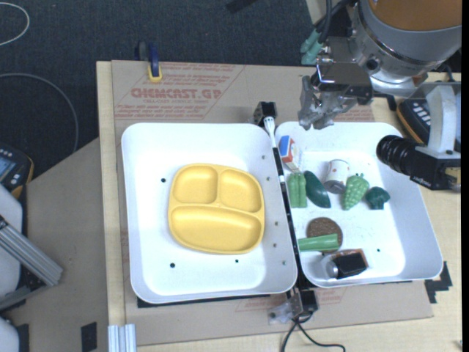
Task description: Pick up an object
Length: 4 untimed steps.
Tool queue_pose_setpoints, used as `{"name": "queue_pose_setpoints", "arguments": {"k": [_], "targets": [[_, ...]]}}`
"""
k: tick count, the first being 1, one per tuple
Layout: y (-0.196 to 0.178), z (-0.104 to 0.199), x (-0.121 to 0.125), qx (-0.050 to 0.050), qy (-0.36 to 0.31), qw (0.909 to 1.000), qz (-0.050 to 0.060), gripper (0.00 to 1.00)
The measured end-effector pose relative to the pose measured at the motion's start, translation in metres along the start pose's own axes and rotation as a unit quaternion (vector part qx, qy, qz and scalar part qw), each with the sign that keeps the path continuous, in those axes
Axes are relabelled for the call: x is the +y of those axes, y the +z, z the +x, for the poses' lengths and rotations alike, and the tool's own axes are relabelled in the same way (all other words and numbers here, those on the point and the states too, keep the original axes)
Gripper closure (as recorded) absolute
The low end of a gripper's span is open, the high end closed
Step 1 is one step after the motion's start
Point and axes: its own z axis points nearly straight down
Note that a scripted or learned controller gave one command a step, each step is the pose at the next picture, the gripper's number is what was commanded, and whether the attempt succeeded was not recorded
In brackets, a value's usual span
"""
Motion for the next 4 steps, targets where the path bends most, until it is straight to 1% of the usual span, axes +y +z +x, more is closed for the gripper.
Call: {"name": "queue_pose_setpoints", "arguments": {"k": [1, 2, 3, 4], "targets": [[-0.019, 0.046, 0.0, -0.002, -0.001, 1.0, 0.007, 1.0], [0.025, 0.117, -0.002, -0.004, -0.002, 0.9999, 0.014, 1.0], [0.193, 0.033, -0.007, -0.007, 0.007, 0.9998, 0.019, 1.0], [0.2, 0.01, -0.005, -0.004, 0.004, 0.9999, 0.013, 1.0]]}}
